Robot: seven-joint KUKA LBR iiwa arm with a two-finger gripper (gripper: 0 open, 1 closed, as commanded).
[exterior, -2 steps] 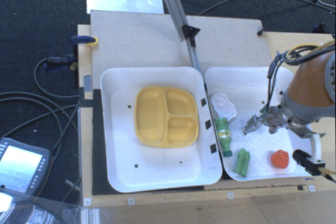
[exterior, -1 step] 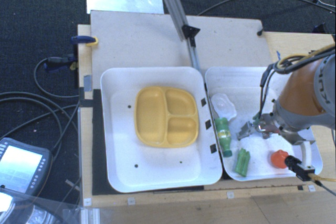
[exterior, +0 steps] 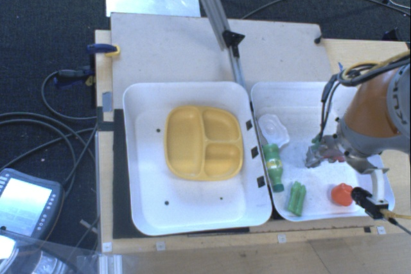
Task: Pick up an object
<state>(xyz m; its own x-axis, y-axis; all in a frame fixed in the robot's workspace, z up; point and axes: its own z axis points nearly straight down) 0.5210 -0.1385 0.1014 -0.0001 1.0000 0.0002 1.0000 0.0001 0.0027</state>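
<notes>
Landmark: the right shallow white plastic bin (exterior: 302,96); all places below are given against it.
Arm: the grey arm with the orange band (exterior: 379,106) reaches over the bin's right side, its wrist low above the bin floor.
Gripper: the two-finger gripper (exterior: 316,156) hangs over the middle of the bin floor, pointing toward the bin's left wall.
Fingers: too small and dark to judge; I cannot tell whether they are released or clenched, and nothing is clearly seen between them.
Clear crumpled plastic cup (exterior: 274,130): lies in the bin's upper left part, near the left wall.
Green plastic bottle with a pale label (exterior: 273,167): lies along the bin's left wall, just below the clear cup.
Small green oblong object (exterior: 296,198): lies near the bin's front edge, just right of the bottle's lower end.
Orange rounded object (exterior: 342,194): sits in the bin's front right part, below the wrist and apart from the gripper.
Left white bin (exterior: 138,138): touches the landmark bin's left wall.
Yellow divided plastic plate (exterior: 203,142): rests in the middle of the left bin.
</notes>
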